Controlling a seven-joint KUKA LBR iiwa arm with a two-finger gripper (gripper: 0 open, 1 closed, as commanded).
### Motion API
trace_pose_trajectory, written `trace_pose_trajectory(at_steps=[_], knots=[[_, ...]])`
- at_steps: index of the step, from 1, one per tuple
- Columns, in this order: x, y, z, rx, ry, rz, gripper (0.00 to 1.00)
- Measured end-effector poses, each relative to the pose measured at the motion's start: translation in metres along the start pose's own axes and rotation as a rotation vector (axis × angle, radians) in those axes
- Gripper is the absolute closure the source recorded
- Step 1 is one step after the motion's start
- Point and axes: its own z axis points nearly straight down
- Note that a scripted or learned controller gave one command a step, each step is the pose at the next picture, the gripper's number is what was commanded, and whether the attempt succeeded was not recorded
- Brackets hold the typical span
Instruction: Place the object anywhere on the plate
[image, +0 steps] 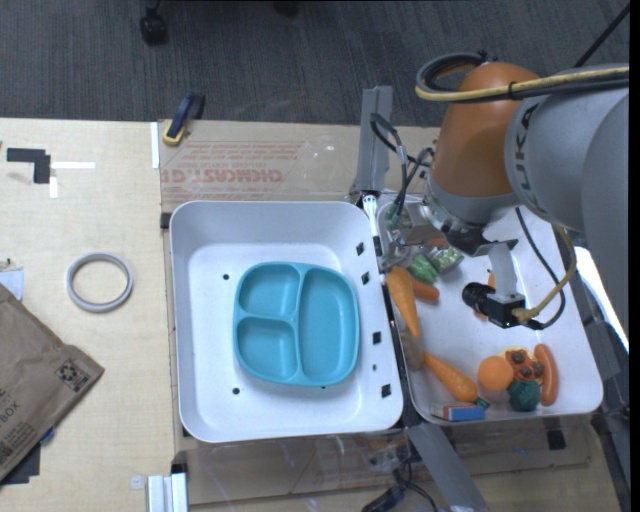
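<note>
A turquoise plate with three compartments is sitting in the left bin. A long orange carrot is lying at the right bin's left edge. The gripper is being hidden by the arm, so its grasp cannot be told.

Reaches in from three o'clock: grey arm bent down at the orange band, wrist pointing toward seven o'clock. Gripper low at the tip, cables looped around it, hidden beneath the wrist.
</note>
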Motion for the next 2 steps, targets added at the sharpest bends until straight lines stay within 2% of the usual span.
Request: trace_pose_trajectory(at_steps=[1,2], knots=[[0.0552,-0.0383,-0.0061,0.001,0.0,-0.032,1.0],[0.0547,-0.0383,-0.0062,0.0,0.0,-0.03,0.0]])
